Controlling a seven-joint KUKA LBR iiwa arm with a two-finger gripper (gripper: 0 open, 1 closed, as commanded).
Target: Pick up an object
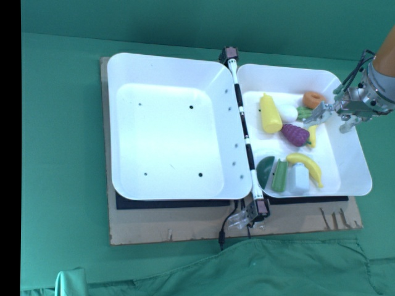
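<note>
Claw [333, 117]: at the right side of the right bin, above its far half, reaching in from the right; metal fingers spread with open space between them, nothing held
Arm [384, 79]: grey wrist with an orange band, entering at the far right edge, dark cables looped beside it
Nearest objects: orange round piece [313, 98] and a small green piece [304, 112] just left of the claw; white egg shape [288, 112] beside those
Purple grapes [295, 134]: near side of the claw's left fingertip, touching a thin yellow piece [312, 137]
Yellow bottle [270, 113]: lying left of the egg shape, close to the bin divider
Near cluster: banana [308, 165], white block [299, 179], green cucumber [280, 175] and dark green half-round [265, 170], packed tight at the near wall
Right bin [353, 176]: white, shallow, holding every object
Left bin [166, 73]: white, bearing only a few dark dots
Divider [242, 115]: black and white striped bar between the bins
Task status: no object chosen or gripped yet
Risk, crowding: likely to close on two touching pieces at once, or to nudge one aside and close on air
Risk, round shapes: egg shape and orange piece probably apt to roll or squirt out of a two-finger pinch
Risk, bin wall: a descent this near the right rim could catch a finger on the wall
</note>
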